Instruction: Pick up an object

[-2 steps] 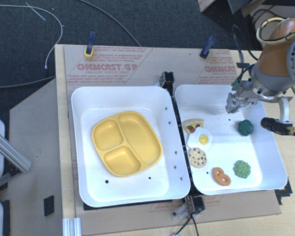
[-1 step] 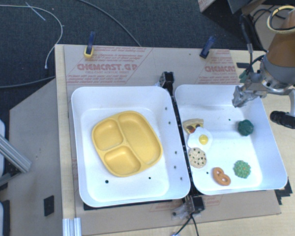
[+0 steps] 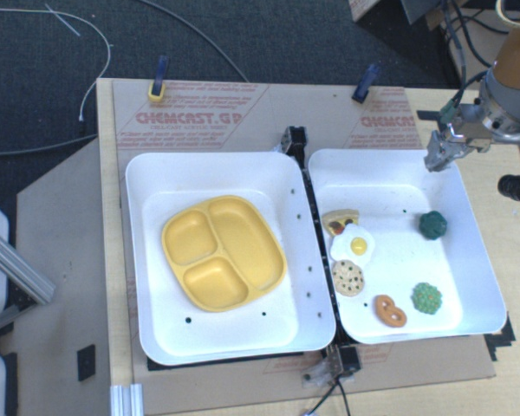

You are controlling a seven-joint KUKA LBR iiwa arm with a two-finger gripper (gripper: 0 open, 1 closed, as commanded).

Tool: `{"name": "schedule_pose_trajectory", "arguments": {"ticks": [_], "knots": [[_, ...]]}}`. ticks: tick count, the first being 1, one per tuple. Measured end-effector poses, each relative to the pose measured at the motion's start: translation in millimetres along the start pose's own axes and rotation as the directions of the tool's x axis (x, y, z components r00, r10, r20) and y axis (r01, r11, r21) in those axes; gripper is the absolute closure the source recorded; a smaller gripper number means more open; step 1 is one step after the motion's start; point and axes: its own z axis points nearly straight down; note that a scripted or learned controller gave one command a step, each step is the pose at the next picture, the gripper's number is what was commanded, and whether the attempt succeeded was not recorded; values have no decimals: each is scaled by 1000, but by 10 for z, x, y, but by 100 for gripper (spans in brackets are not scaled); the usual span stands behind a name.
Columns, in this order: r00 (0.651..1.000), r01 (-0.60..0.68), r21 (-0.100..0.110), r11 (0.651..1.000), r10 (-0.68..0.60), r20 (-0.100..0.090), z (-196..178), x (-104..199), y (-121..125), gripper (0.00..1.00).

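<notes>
The right bin (image 3: 468, 232) holds several toy foods: a dark green broccoli piece (image 3: 432, 224), a lighter green broccoli piece (image 3: 427, 298), a pretzel (image 3: 389, 310), a cookie (image 3: 347, 277), a fried egg (image 3: 354, 246) and a pizza slice (image 3: 339, 222). My gripper (image 3: 440, 156) hangs over the bin's far right corner, above and behind the dark broccoli, with nothing seen in it.
The left bin (image 3: 147, 189) carries a yellow divided plate (image 3: 223, 251). Blue clamps (image 3: 160, 76) (image 3: 365, 82) sit on the cardboard at the back. A black clip (image 3: 295, 139) joins the bins at the far edge. Cables lie on the dark floor.
</notes>
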Motion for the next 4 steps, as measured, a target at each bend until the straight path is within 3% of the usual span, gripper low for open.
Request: {"name": "schedule_pose_trajectory", "arguments": {"ticks": [1, 4], "knots": [[1000, -1, 5, 1000, 1, -1, -122, 2, 10, 100], [1000, 4, 6, 1000, -4, -3, -78, 1583, 166, 100]]}}
